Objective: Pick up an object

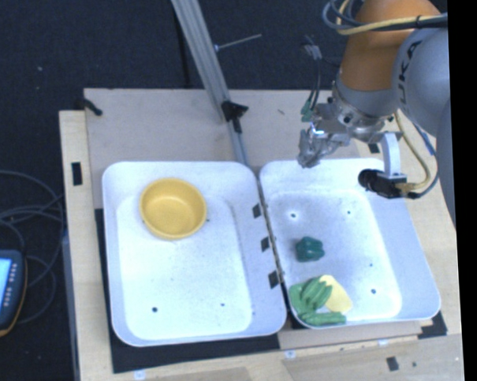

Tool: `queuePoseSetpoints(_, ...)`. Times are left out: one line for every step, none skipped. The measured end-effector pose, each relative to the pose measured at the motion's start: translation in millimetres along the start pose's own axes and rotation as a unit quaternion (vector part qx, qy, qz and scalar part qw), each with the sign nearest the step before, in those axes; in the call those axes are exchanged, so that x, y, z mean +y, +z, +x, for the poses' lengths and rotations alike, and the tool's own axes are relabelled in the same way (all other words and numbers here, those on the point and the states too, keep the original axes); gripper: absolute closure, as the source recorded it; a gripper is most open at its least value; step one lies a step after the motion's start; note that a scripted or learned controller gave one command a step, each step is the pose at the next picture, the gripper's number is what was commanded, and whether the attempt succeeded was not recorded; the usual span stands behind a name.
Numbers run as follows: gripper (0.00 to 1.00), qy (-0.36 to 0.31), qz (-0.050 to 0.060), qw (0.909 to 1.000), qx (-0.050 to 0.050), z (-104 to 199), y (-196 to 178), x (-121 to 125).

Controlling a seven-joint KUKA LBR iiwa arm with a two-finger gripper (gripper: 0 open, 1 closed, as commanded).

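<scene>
A small dark green object lies in the middle of the right bin. Near that bin's front left corner sits a green and yellow toy, leafy green on the left and yellow on the right. My gripper hangs over the right bin's back left edge, well behind both objects. Its tips point down and nothing shows between them. A yellow bowl rests in the back left part of the left bin.
A slanted metal pole rises from behind the seam between the bins. A black cable fitting hangs by the right bin's back edge. A tablet lies off the bench at the left.
</scene>
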State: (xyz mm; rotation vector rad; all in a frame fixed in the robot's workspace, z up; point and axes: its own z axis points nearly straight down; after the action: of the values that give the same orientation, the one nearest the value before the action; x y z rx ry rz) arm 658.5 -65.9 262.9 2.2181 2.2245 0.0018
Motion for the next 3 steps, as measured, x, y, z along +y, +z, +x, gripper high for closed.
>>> queuePoseSetpoints(1.00,0.000,0.000,1.0000,0.000,44,9,-11)
queuePoseSetpoints(1.00,0.000,0.000,1.0000,0.000,92,18,-24)
queuePoseSetpoints(1.00,0.000,0.000,1.0000,0.000,141,9,-26)
